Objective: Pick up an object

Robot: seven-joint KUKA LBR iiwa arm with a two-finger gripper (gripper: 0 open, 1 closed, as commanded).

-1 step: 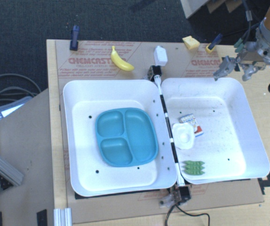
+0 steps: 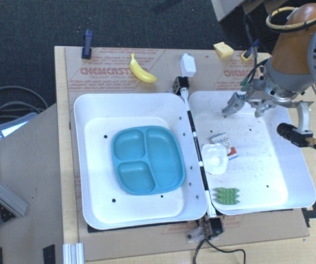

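Right bin, middle of its left half: a white cup (image 2: pixel 214 159) lies on the bin floor, close to the divider between the two bins.
Neighbours of the cup: a small silver-and-red packet (image 2: pixel 222 142) sits just beside it on the far side, touching or nearly so; a green pea pod (image 2: pixel 226 196) lies apart from it toward the near rim.
Long axes: the pea pod runs left to right across the bin; the packet lies at a slant; the cup looks roughly round from above, so no clear axis can be read.
Tool: the tool (image 2: pixel 246 104) hangs over the far part of the right bin (image 2: pixel 290 191), its two fingers spread apart with nothing between them.
Key relation: the cup and packet lie toward the near side and a little to the left of the tool, the packet nearest, the pea pod farthest.
Judgement: a grasp likely calls for travel toward the near-left before descending.
Left bin: a blue divided plate (image 2: pixel 147 159) rests in the left bin (image 2: pixel 92 120), well apart from the tool.
Worktop: a banana (image 2: pixel 141 70) lies on the worktop (image 2: pixel 114 70) beyond the bins.
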